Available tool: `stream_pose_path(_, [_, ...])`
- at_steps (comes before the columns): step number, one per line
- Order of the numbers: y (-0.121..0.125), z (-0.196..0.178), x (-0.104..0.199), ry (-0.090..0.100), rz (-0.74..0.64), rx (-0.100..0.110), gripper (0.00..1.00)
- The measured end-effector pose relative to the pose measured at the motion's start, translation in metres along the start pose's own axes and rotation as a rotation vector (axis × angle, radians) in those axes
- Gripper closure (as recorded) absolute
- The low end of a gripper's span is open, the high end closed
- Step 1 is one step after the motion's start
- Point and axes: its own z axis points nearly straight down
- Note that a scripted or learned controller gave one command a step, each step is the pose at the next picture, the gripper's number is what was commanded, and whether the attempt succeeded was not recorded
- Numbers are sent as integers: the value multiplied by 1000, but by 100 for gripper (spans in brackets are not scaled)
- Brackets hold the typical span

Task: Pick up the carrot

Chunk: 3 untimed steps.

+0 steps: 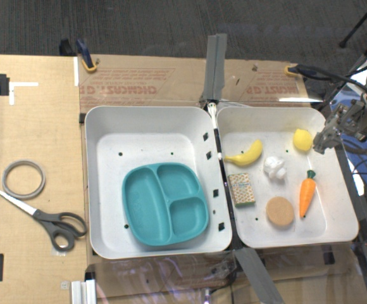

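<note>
I see two white bins side by side on my bench: the left bin [101, 170] holds a teal divided plate [164, 202], and the right bin [335, 227] holds the small items. The gripper [328, 138] sits at the right bin's far right edge, near the lemon [302, 140]; I cannot tell how it is set, and nothing shows in its grasp. On the bench to the left lie scissors [47, 220] and a tape roll [24, 178]. Inside the right bin, a banana [247, 154] lies near the divider, a speckled sponge-like block [242, 189] below it, and a round tan disc [279, 211] toward the near wall. The carrot [306, 196] lies upright-looking, green top away from me, just right of the disc, apart from the gripper. A small white lump [274, 167] rests mid-bin.
</note>
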Motion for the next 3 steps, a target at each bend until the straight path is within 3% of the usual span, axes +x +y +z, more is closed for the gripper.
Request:
stream_pose_path(1, [-19, 37, 46, 3, 79, 1, 100])
stream_pose_path(2, [4, 70, 57, 2, -315, -1, 100])
stream_pose_path(3, [16, 102, 64, 2, -414, -1, 100])
